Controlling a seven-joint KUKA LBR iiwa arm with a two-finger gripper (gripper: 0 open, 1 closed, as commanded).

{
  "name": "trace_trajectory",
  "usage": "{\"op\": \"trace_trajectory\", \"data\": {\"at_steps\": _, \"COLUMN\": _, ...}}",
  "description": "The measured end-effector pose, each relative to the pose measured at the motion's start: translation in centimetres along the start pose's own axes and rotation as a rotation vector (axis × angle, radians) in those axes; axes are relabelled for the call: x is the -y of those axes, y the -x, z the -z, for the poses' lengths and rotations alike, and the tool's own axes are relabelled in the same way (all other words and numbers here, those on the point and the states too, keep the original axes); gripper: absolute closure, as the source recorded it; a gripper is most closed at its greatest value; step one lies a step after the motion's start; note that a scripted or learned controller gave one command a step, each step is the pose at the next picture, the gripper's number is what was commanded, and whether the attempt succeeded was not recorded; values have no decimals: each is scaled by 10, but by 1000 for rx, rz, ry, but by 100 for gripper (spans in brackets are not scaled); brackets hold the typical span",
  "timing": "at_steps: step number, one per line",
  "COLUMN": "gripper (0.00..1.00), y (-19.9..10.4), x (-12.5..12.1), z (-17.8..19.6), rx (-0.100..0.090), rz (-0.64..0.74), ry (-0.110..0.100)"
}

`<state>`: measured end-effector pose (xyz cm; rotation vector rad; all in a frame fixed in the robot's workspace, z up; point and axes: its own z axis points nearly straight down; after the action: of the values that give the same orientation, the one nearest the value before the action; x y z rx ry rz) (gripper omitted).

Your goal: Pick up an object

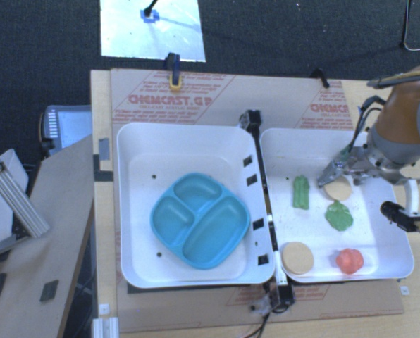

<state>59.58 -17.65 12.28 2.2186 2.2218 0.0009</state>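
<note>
The arm (407, 118) is seen at the right edge of the frame, its gripper (339, 176) lowered into the right bin (400, 259), in that bin's upper middle. Whether the fingers are spread or closed cannot be told; they are too dark and small against the bin floor. A pale disc (338, 190) is seen directly beneath the fingertips, touching or nearly so; contact cannot be confirmed, and nothing is shown held between the fingers.

Open floor is left in the bin's upper left corner and along its top wall. The right side is crowded by the wrist and a black part (400, 217) jutting over the right rim.

Just left of the disc, a green stick (300, 192) is laid upright, near the divider (261, 189) between the bins. Just below the disc, a green leaf (339, 216) is placed, close but apart. Along the bottom wall, a tan round (297, 258) is set at lower left and a red fruit (349, 260) to its right, well apart from the gripper.

In the left bin (136, 189), a blue tray (199, 220) is laid centrally, with bare floor all around it.
</note>
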Motion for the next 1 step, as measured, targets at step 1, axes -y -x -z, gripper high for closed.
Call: {"op": "trace_trajectory", "data": {"at_steps": 1, "gripper": 100, "y": 0, "x": -1, "z": 11, "rx": 1, "rz": 0, "ry": 3}}
